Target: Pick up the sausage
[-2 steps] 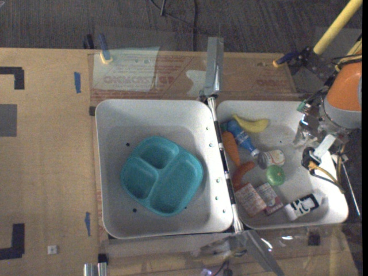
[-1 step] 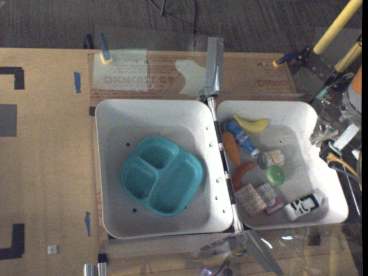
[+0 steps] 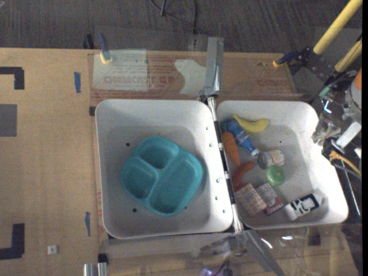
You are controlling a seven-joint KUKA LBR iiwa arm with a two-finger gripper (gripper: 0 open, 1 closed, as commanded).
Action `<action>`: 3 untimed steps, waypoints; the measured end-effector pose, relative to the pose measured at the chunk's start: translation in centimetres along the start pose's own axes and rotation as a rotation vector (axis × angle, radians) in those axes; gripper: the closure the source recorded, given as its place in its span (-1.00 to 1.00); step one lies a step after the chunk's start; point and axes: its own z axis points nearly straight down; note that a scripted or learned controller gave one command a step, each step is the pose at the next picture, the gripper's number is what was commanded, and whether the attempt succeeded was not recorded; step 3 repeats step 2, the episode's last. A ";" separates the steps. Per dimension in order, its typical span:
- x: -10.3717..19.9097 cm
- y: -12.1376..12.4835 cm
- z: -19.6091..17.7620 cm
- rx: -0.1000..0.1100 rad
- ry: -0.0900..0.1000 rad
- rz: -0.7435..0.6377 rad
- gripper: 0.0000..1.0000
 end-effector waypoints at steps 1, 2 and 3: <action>-1.2 -0.8 10.9 0.007 -0.002 0.397 1.00; 1.1 0.2 3.4 0.002 -0.001 0.206 1.00; 1.1 0.2 3.4 0.002 -0.001 0.206 1.00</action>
